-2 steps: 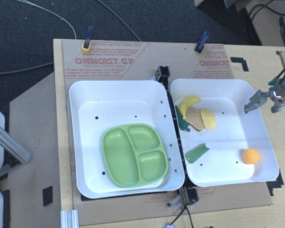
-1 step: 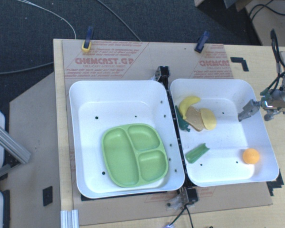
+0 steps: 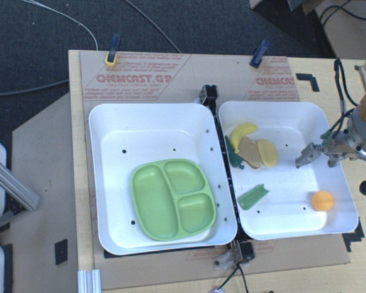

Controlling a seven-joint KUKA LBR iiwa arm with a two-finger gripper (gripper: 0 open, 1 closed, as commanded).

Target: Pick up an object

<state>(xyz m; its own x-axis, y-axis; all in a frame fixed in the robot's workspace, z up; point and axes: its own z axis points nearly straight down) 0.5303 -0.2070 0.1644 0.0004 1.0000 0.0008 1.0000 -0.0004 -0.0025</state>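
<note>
My gripper (image 3: 320,157) hangs over the right side of the right bin (image 3: 280,112), reaching in from the right edge. Its fingers are spread, so it is open, and nothing sits between them. An orange ball (image 3: 321,201) lies below it, near the bin's front right corner. To the left lie a yellow banana (image 3: 241,133), a tan slice (image 3: 251,152), a pale yellow piece (image 3: 268,153) and a dark green item (image 3: 233,157) in a cluster. A green pod-shaped piece (image 3: 252,196) lies nearer the front.
The left bin (image 3: 110,127) holds a light green divided plate (image 3: 172,198). A black clip (image 3: 208,93) joins the bins at the back. Blue clamps (image 3: 259,52) hold the cardboard sheet under the bins. Cables run along the right edge.
</note>
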